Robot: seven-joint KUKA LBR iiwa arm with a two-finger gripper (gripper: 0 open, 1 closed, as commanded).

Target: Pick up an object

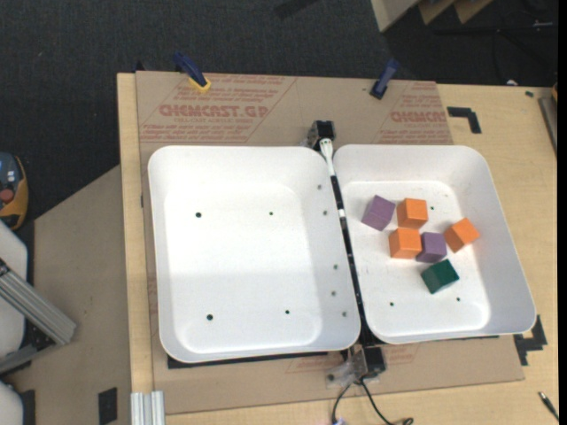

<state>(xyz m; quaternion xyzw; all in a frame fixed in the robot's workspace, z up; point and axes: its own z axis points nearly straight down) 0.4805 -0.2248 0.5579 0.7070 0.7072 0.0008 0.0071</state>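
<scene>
The right bin [496,264] holds a loose cluster of small blocks. A purple block [378,212] lies at the cluster's left, with an orange block [412,212] beside it. Below them sit another orange block [405,243] and a second purple block [432,246], which touch. A third orange block [462,234] lies tilted at the right. A dark green block [439,276] sits nearest the front.
The left bin [177,237] adjoins the right bin along a central seam [341,237]. Both rest on a cardboard sheet [266,100] held by a blue and yellow clamp [192,73] and a blue clamp [384,78]. A cable [372,405] trails off the front edge.
</scene>
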